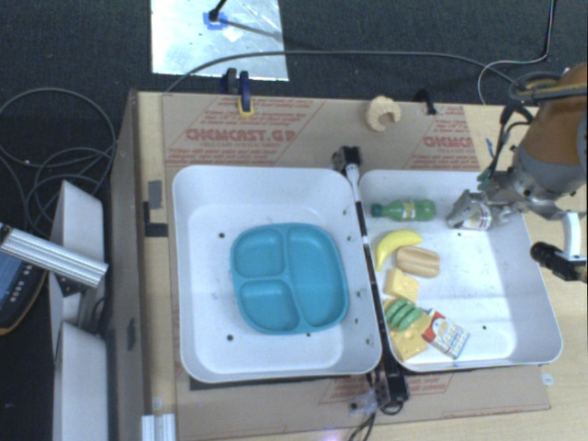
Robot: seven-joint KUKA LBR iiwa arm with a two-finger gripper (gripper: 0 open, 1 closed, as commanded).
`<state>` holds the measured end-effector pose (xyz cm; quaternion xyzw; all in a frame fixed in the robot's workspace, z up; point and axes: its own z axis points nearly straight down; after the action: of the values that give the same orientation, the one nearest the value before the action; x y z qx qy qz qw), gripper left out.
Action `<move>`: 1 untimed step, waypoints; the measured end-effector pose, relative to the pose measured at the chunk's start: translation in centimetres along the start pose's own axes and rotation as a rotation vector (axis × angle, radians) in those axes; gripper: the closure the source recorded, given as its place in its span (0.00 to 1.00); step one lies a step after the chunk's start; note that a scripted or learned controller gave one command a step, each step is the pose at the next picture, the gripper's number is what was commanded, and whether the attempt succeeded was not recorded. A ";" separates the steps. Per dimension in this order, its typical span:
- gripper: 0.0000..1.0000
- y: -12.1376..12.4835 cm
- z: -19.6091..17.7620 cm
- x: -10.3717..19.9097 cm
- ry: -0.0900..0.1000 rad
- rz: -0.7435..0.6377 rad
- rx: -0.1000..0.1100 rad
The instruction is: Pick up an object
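The end effector hangs over the far part of the right-hand bin, at the tip of the grey arm with its orange band that comes in from the right; from this slanted view I cannot tell whether it is apart or together, and nothing can be seen caught in it. Just to its left, near but apart from it, a green bottle lies on its side on the bin floor close to the far wall. Further to the left and nearer the camera lies a yellow banana, and touching that, a tan bread roll. Nearer the camera still, along the bin's left wall, sit a pale yellow cheese-like wedge, a green vegetable piece and a yellow piece under it, with a small red and white carton at the near end of the row, all well apart from the end effector. Across the divider, far to the end effector's left, the left-hand bin holds a blue sectioned plate lying flat in its middle. Both bins rest on a cardboard-covered worktop, and beyond the end effector's left, on that cardboard, a small beige object lies behind the bins.
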<state>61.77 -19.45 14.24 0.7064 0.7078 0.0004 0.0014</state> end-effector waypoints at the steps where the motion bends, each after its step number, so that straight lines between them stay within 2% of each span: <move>1: 0.00 0.6 1.1 8.7 0.003 -0.002 0.001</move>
<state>62.38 -10.75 13.14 0.7055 0.7087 0.0009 0.0001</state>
